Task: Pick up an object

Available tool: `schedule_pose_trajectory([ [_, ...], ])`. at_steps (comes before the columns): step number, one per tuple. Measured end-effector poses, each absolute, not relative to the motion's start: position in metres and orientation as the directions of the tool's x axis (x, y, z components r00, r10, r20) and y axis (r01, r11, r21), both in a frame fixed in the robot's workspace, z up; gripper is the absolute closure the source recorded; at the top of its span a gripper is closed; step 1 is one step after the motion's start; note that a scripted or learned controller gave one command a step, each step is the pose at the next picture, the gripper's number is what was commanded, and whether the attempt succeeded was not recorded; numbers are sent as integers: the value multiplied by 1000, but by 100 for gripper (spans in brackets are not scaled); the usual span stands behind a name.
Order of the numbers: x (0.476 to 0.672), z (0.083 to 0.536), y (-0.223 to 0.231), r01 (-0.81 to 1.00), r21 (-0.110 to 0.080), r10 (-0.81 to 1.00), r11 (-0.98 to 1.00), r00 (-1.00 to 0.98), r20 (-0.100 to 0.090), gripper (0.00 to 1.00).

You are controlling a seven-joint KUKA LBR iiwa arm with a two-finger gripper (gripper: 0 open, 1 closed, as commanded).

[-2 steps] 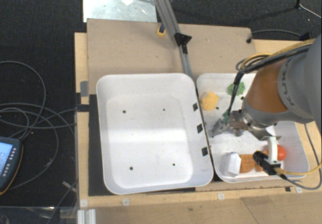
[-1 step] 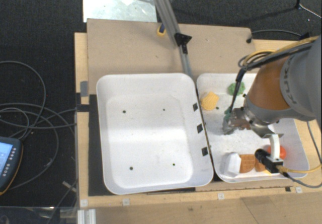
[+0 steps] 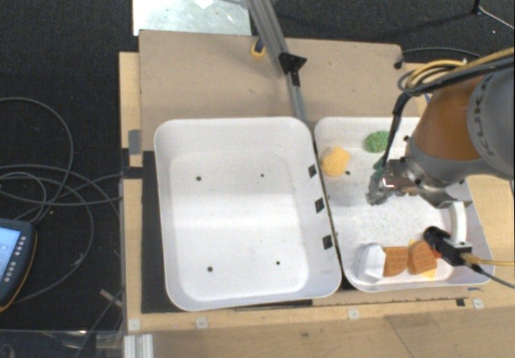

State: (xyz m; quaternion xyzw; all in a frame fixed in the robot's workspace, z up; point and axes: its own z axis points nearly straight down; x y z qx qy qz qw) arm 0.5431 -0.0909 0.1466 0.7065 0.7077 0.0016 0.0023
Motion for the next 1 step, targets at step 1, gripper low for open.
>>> schedule_pose_trajectory([
  [1,545,200,-91,1000,7,1000,5,-5,-1,100],
])
